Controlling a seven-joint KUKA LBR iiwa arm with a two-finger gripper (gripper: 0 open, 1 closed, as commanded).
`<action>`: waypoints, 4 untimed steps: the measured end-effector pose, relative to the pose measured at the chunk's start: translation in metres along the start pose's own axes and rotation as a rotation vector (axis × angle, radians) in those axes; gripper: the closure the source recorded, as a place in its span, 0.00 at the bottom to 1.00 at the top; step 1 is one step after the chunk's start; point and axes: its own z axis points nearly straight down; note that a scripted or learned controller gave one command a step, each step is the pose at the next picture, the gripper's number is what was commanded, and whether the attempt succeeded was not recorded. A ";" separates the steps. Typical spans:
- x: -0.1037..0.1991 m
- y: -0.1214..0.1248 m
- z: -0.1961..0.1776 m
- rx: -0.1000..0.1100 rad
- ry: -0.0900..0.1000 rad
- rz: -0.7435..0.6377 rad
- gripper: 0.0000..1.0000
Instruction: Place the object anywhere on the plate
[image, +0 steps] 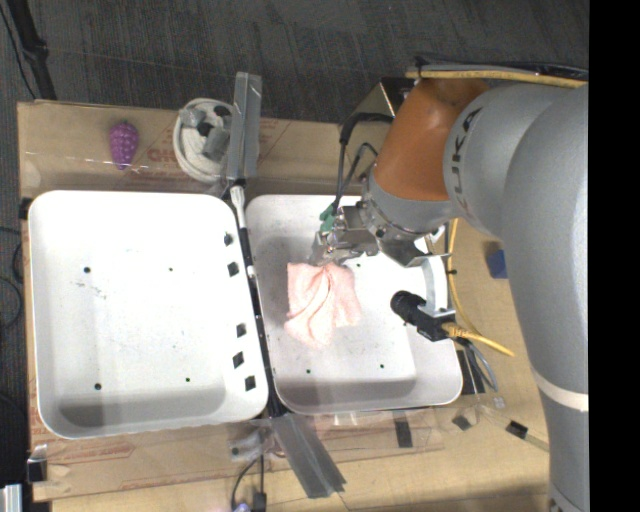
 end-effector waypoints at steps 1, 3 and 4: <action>0.055 0.007 0.008 0.002 0.000 -0.408 1.00; 0.150 0.030 0.008 -0.003 -0.004 -1.218 1.00; 0.200 0.055 0.003 -0.004 -0.005 -1.516 1.00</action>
